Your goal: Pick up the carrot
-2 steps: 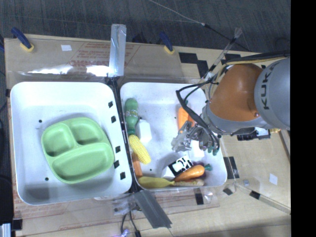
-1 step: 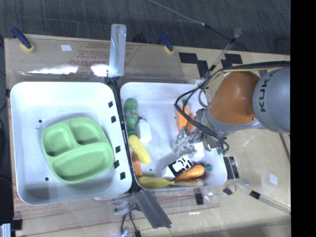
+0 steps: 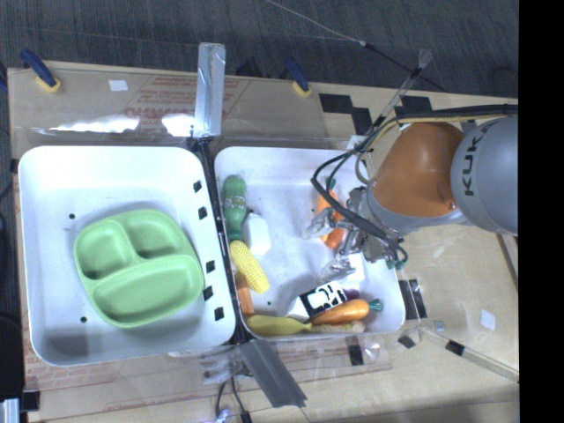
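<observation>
In the camera view the long orange carrot with a green tip (image 3: 345, 310) lies along the right white bin's (image 3: 286, 161) near wall, beside a yellow banana (image 3: 275, 325). The grey two-finger gripper (image 3: 339, 247) hangs above it — cannot tell its opening. Best to descend squarely over the carrot's middle — clear of the banana.

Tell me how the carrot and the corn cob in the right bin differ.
The carrot is orange with a green tip; the corn cob is yellow. The carrot lies nearly level along the bin's near wall, while the corn cob runs slantwise near the left wall. The carrot tapers to a point; the corn cob keeps an even, bumpy thickness. Both lie flat in the right bin, untouched by the tool.
</observation>
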### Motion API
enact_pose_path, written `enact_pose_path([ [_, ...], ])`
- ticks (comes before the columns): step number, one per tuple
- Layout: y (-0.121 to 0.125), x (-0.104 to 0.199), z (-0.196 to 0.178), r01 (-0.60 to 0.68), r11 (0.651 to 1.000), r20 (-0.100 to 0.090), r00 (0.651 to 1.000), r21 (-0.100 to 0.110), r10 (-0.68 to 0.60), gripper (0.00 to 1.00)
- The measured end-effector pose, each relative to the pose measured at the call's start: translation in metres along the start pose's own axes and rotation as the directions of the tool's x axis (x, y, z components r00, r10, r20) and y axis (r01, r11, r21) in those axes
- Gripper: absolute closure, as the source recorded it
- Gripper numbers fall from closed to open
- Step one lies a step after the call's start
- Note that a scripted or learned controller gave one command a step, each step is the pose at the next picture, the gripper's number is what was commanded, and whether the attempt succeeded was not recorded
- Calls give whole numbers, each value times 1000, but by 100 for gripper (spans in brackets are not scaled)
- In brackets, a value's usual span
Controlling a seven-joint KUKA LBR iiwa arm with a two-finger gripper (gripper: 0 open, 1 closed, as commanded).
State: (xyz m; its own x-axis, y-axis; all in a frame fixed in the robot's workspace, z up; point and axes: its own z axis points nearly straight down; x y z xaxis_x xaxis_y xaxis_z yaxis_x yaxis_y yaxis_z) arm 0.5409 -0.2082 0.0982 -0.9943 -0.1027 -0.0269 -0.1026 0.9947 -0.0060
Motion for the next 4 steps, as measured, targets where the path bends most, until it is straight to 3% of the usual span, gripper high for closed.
enact_pose_path([
  [1, 1, 2, -9, 2, 1000, -10, 1000, -3, -3, 100],
  [2, 38, 14, -92, -403, 915, -20, 915, 5, 403, 100],
  [3, 136, 12, -113, -616, 788, -26, 788, 10, 616, 100],
  [4, 134, 13, -113, -618, 786, -26, 785, 12, 619, 0],
])
